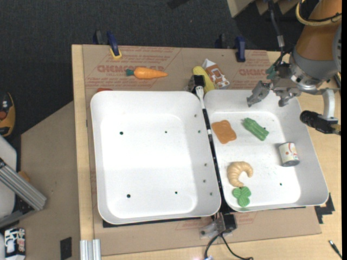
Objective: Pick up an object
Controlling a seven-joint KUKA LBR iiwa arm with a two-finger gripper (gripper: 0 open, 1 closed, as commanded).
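The tool (pixel 272 92) hangs over the far edge of the right bin (pixel 309 161), its two grey fingers spread apart and pointing down, with nothing between them and nothing touching them. That looks like a waiting pose above the pile, set up so it can drop straight onto whichever piece it chooses. Nearest to it is the green pickle-like toy (pixel 255 129), lying flat on the bin floor a little nearer the camera, which I would guess is the easiest target. Just left of that sits an orange slab of toy bread (pixel 223 131), and toward the right wall a small can (pixel 289 154) lies on its side. Nearer the front are a croissant (pixel 239 172) and, touching it, a green leafy piece (pixel 242 195). The left bin (pixel 108 123) sits alongside. Behind the bins, out on the table (pixel 179 61), a carrot (pixel 146 73) and a banana (pixel 201 77) rest beyond easy reach.
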